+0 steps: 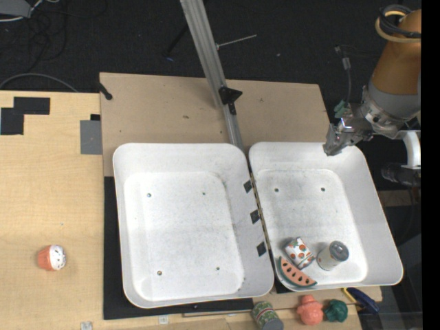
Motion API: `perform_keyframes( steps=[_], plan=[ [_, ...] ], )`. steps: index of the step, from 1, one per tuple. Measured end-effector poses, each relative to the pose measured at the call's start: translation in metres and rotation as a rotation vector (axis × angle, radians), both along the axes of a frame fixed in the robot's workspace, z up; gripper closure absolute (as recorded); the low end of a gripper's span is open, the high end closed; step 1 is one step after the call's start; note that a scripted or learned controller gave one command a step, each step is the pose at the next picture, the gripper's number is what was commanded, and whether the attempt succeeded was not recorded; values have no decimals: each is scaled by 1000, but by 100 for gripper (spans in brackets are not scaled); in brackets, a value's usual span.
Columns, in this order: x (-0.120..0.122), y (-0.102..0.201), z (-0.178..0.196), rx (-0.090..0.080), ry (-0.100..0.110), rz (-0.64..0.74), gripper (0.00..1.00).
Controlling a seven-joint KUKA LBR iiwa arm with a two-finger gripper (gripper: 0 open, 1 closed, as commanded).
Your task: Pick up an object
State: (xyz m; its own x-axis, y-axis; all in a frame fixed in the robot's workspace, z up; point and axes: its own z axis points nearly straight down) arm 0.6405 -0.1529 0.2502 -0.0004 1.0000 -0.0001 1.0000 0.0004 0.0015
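Note:
My gripper hangs over the far right corner of the right bin, with nothing seen between its fingers. Three objects lie at that bin's near edge: a small red-and-white patterned item, a grey cylinder with a round cap, and a watermelon-slice toy on the near rim. All three are well away from the gripper, toward the front.
The left bin sits beside the right one. A slanted metal rail runs up from between the bins. Small toys lie on the bench in front of the right bin. A red-and-white ball rests on the wooden table at left.

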Motion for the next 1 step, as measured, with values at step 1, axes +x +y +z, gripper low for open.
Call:
perform_keyframes(
  steps=[1],
  plan=[
    [-25,44,6,2,5,3,100]
  ],
)
